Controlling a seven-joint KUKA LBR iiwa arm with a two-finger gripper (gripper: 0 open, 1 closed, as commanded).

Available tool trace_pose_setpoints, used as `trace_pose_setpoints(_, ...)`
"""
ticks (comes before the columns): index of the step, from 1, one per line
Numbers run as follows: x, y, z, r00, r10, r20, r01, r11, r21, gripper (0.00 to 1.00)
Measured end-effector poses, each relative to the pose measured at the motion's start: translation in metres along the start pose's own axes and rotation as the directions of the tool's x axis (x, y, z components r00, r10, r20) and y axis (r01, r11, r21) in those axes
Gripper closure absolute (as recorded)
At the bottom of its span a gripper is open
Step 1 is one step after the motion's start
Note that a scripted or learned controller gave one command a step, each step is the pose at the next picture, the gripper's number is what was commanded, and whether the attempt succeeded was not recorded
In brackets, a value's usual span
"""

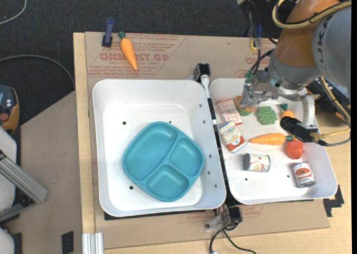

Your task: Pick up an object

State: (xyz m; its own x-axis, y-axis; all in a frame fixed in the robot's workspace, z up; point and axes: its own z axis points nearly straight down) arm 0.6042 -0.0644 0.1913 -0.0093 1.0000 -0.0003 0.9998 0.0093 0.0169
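In the right bin (329,183), from my remote seat, I see the arm (304,35) reaching in from the right, its end effector (252,95) low over the bin's far left corner; whether it is open or closed I cannot tell from this angle, and I see nothing clearly between its tips. Just beside it lies a green ball (266,115), with an orange piece (242,104) partly hidden under the tool. Near them, along the bin's left wall, sit a pink packet (228,110) and a small carton (232,136), the carton touching the tip of a carrot (269,139) that lies across the middle. A tomato (294,148) rests at the carrot's thick end, with a black fixture (297,129) of the arm over it. Toward the near side stand two cans, one white (256,162) on its side, one red (303,174) near the right wall.

The left bin (106,135) holds a blue tray (163,161) with three compartments, tilted at a slant to the bin's walls. On the table (167,52), beyond the left bin, lies a second carrot (129,53), just beside a blue clamp (107,32) at the table's far edge. A black clip (202,71) joins the two bins at the far side.
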Motion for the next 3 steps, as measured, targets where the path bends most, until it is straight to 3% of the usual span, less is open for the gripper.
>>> trace_pose_setpoints(1, 0.030, -0.035, 0.006, 1.000, 0.006, -0.003, -0.006, 1.000, 0.021, 1.00)
trace_pose_setpoints(2, 0.029, -0.033, -0.005, 1.000, 0.008, -0.001, -0.008, 1.000, 0.017, 1.00)
trace_pose_setpoints(3, 0.059, -0.120, 0.005, 1.000, 0.010, -0.003, -0.010, 1.000, 0.027, 1.00)
